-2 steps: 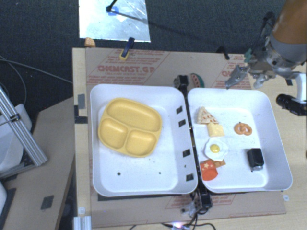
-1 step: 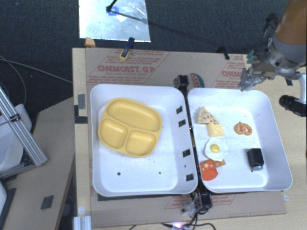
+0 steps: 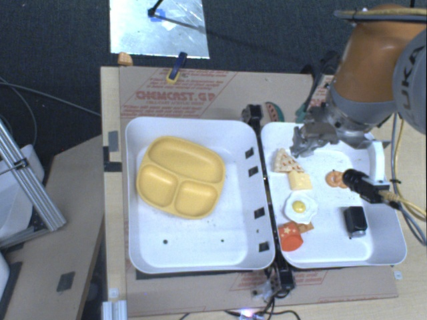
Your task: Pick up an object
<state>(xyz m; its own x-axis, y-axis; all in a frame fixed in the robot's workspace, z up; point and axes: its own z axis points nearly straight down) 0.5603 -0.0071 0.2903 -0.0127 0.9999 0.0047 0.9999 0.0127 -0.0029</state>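
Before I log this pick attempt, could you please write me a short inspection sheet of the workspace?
Surface: two white bins, left bin and right bin, side by side on a cardboard sheet.
Job's things: in the right bin, pizza slice, cheese block, fried egg, tomato piece, pretzel, black block.
Clutter: yellow divided tray in the left bin.
Grippers: pincer low over the right bin's far side, beside the pizza slice.
Cables: grey cables on the floor at left.
Surroundings: dark carpet, shiny sheet, aluminium frame.
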